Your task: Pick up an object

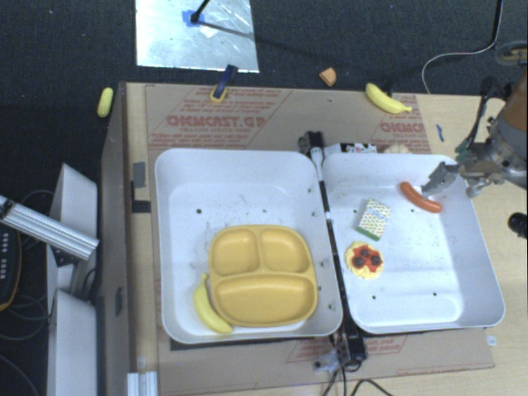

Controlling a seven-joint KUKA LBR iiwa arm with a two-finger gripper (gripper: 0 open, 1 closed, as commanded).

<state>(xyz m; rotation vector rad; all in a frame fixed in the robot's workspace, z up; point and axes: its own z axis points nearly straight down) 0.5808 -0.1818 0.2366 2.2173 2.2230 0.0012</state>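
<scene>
Grey two-finger gripper, finger state unclear, beside glossy orange-red sausage; smooth yellow plastic divided tray in shallow white bin; dark carpet beyond.

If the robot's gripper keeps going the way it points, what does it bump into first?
Probably the sausage. The gripper points left and down at it, right beside it in the right bin. Its height above is unclear.

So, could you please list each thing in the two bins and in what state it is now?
yellow divided plate: upright in the left bin, its compartments hold nothing.
banana: lying against the plate's left edge.
sausage: lying in the right bin, by the gripper.
small patterned box: lying tilted in the right bin.
pizza slice toy: lying flat, topping up.
gripper: low beside the sausage, holding nothing that can be seen.
</scene>
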